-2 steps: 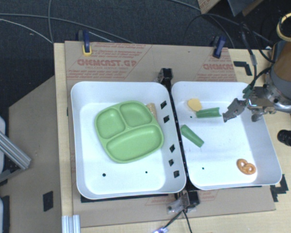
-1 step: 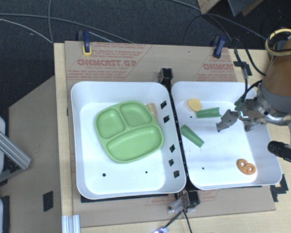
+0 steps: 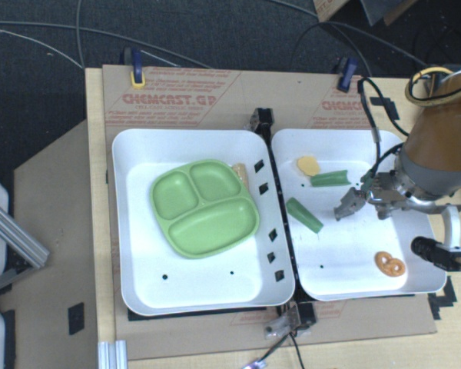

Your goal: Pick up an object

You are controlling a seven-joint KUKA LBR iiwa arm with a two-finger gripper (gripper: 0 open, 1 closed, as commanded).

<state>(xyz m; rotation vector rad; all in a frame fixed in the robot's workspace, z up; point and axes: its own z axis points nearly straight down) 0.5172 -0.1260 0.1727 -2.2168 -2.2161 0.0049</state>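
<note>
In the right bin (image 3: 346, 260) lie a yellow piece (image 3: 308, 165), a green stick (image 3: 329, 178) beside it, a second green stick (image 3: 303, 214) lying at a slant near the left wall, and an orange pretzel-like ring (image 3: 389, 264) at the front right. My gripper (image 3: 365, 211) hangs over the middle of this bin, open, with nothing between its spread fingers. Its left fingertip (image 3: 343, 210) is to the right of the slanted stick and below the upper one. The left bin (image 3: 127, 206) holds a green sectioned plate (image 3: 206, 207).
A small tan item (image 3: 240, 177) pokes out at the plate's upper right edge. Black clips (image 3: 263, 120) join the bins along the middle. The arm's body (image 3: 438, 144) covers the right bin's far right part. Cables run across the dark floor behind the bench.
</note>
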